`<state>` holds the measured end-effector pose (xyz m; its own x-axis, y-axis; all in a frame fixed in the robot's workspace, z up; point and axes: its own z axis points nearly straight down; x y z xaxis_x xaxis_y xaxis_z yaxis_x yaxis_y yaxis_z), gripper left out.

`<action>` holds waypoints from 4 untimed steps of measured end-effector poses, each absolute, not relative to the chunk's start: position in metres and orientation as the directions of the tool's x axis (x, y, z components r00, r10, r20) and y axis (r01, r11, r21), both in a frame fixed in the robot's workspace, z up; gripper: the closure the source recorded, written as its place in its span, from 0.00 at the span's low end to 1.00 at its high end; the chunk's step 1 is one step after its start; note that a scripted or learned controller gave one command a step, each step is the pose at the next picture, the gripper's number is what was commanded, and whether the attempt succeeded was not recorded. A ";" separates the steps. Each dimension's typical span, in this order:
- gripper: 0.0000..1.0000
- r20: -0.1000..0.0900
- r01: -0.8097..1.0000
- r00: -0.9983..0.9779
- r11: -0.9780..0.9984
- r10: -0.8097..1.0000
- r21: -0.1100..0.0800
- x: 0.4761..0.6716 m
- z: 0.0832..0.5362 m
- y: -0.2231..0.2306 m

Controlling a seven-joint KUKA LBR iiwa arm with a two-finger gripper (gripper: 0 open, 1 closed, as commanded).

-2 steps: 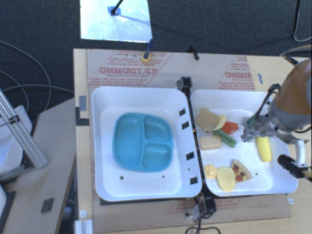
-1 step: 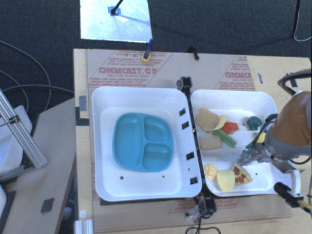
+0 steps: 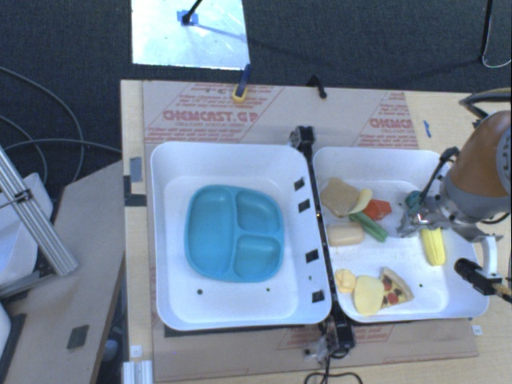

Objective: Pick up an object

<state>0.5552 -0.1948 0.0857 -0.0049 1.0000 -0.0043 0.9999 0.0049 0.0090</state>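
The right bin (image 3: 400,163) holds several toy foods: a tan bread slice (image 3: 339,196), a red piece (image 3: 378,209), a green pod (image 3: 369,226), a beige block (image 3: 346,235), a yellow pear shape (image 3: 368,294), a pizza slice (image 3: 395,287) and a yellow corn cob (image 3: 434,246). My gripper (image 3: 414,217) hangs low over the right part of this bin. It sits just up and left of the corn cob and right of the green pod. Nothing is visibly held in it.
The left bin (image 3: 232,160) carries a blue divided plate (image 3: 234,234). A black divider with clips (image 3: 314,230) runs between the bins. The arm's orange band (image 3: 484,162) and a black bracket (image 3: 478,276) overhang the right bin's right edge. Cardboard lies under both bins.
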 end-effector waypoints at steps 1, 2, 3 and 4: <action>1.00 -0.003 1.000 -0.007 0.007 1.000 0.011 0.616 0.118 -0.194; 1.00 -0.001 1.000 -0.012 0.012 1.000 0.011 0.673 0.158 -0.132; 1.00 0.003 1.000 -0.002 0.002 1.000 -0.006 0.602 0.081 -0.092; 1.00 -0.005 1.000 0.002 -0.002 1.000 0.007 0.642 0.086 -0.173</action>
